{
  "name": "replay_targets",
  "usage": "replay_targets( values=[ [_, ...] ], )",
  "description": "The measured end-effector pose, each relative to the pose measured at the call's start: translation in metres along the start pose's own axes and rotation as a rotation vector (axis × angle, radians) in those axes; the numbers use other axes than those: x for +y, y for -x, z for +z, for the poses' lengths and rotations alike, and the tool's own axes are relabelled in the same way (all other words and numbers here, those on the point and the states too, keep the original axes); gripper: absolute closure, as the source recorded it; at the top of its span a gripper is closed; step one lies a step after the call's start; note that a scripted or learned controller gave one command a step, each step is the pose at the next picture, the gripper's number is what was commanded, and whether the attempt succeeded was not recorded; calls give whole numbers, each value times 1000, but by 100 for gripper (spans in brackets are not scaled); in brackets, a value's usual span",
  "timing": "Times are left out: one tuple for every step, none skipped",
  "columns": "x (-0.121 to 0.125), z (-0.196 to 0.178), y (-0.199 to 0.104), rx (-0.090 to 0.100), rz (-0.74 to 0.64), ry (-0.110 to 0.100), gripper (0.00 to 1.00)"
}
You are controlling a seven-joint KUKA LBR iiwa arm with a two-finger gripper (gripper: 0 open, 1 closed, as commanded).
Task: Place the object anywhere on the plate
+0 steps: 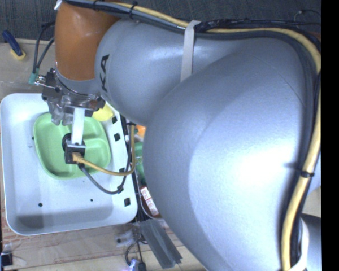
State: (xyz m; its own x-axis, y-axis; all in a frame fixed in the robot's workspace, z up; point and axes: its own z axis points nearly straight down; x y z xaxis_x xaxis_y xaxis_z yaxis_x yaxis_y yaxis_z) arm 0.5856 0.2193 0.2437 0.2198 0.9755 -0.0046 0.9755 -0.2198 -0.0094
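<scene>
The big grey arm (226, 140) reaches over the white bin (17, 151) on the counter. Its jaws hang low over the top part of the green plate (48, 151). I cannot tell if the jaws are spread or pressed together, because the wrist hides them from above.

A small yellow thing (103, 114) peeks out just beside the jaws, on the side where the arm comes in. It is right at the plate's top corner. It looks round, so I see no long side. The arm covers part of it. I cannot tell if it sits on the plate or just off the rim. It does not look pinched.
</scene>
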Motion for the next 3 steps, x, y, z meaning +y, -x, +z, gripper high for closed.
replay_targets(
  values=[
    [0, 0, 0, 0, 0, 0, 0],
    [0, -9, 0, -2, -4, -3, 100],
    [0, -9, 0, -2, -5, -3, 0]
  ],
)
